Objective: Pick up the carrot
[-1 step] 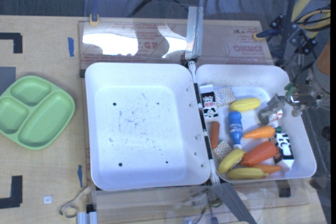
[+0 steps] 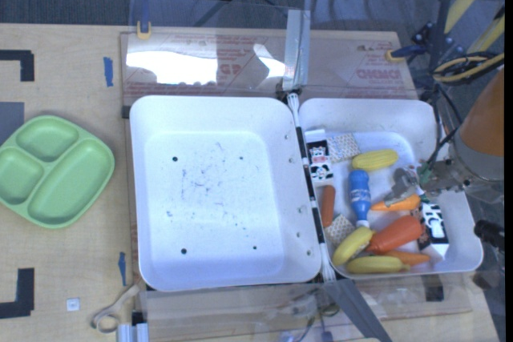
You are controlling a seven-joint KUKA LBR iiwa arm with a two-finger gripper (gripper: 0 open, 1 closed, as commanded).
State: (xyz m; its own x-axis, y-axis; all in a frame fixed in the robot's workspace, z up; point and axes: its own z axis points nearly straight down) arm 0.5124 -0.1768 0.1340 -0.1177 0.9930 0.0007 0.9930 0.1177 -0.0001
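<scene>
The right white bin (image 2: 417,118) holds a jumble of toy food. A slim orange carrot (image 2: 394,205) lies near its middle right, its tip pointing left towards a blue bottle (image 2: 358,196). My gripper (image 2: 403,187) reaches in from the right and sits just above the carrot's thick end, low over the bin. I cannot tell whether it touches the carrot. The arm's orange band (image 2: 485,124) shows at the right edge.
A thick orange-red piece (image 2: 398,232) and two yellow bananas (image 2: 365,252) lie below the carrot. Yellow corn (image 2: 374,160), a cow-print carton (image 2: 318,158) and a brown sausage (image 2: 327,204) lie to the left. The left bin (image 2: 160,124) adjoins; a green plate (image 2: 52,170) sits far left.
</scene>
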